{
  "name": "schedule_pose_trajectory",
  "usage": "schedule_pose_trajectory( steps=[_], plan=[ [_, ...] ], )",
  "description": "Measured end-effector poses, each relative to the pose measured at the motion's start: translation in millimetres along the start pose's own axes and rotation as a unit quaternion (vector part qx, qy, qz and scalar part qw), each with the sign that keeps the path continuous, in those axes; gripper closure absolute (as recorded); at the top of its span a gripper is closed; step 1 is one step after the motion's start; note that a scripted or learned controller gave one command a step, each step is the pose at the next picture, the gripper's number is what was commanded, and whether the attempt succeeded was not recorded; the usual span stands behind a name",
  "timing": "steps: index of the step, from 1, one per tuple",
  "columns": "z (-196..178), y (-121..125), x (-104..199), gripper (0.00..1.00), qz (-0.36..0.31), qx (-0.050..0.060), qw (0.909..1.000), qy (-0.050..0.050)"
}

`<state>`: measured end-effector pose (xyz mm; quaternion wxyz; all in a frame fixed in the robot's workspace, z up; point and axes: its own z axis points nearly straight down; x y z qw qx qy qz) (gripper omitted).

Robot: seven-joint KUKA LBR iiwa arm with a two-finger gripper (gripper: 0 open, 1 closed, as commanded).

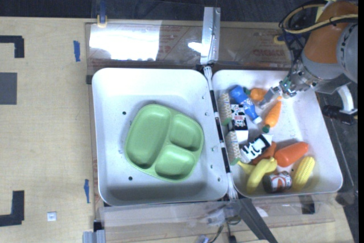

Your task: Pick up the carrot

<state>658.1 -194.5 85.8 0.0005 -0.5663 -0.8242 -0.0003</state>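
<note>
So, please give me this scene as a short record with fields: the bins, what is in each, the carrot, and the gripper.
left bin: holds a green divided plate
right bin: holds a pile of toy food and small packages
carrot: orange, in the upper part of the right bin, lying on the bin floor
other items: corn cob, banana, can
gripper: over the right bin, just above the carrot's upper end
carrot lifted: not yet

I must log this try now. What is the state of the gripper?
Gripper: cannot tell whether open or closed. It sits over the right bin, just above the carrot, with nothing visibly held.
</note>
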Motion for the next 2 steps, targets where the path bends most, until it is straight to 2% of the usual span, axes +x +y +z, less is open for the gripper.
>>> schedule_pose_trajectory(
  steps=[1,2],
  plan=[
    [-9.8,0.0,-0.3,1.0,-0.001,0.0,1.0,-0.001],
    [-111.3,-65.7,41.7,1.0,-0.066,0.0,0.9978,-0.001]
  ],
)
